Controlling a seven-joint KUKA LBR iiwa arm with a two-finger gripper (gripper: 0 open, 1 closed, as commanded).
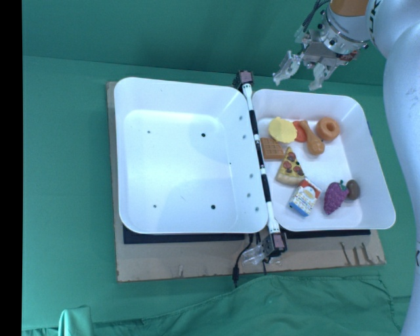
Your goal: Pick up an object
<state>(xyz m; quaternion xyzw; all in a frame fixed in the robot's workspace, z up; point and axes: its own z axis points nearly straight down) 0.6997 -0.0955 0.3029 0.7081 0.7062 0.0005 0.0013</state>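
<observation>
The gripper (pixel 302 73) hangs in the upper right of the frame, above the far rim of the right bin (pixel 367 141), its two fingers spread apart with nothing between them. Above it the grey arm (pixel 400 98) runs down the right side, the orange band (pixel 348 5) just showing at the top edge.

All the things to pick from lie in the right bin. Near its upper left sits a yellow chip-like piece (pixel 282 129), overlapping a small waffle (pixel 271 149) below it and a red slice (pixel 300 131) to its right. A drumstick (pixel 312 139) lies slantwise just beside the red slice, and a doughnut (pixel 327 128) sits touching or almost touching the drumstick's upper right. Lower, in the middle, a pizza slice (pixel 289 167) points up toward the waffle. Toward the bottom of the bin stand a little juice carton (pixel 304 197), a bunch of purple grapes (pixel 335 196) just right of it, and a small brown lump (pixel 353 189) against the grapes.

The left bin (pixel 131 98) fills the middle of the frame, with a few dark specks on its floor. Both bins rest on a cardboard sheet (pixel 315 259) over green cloth (pixel 65 197)
</observation>
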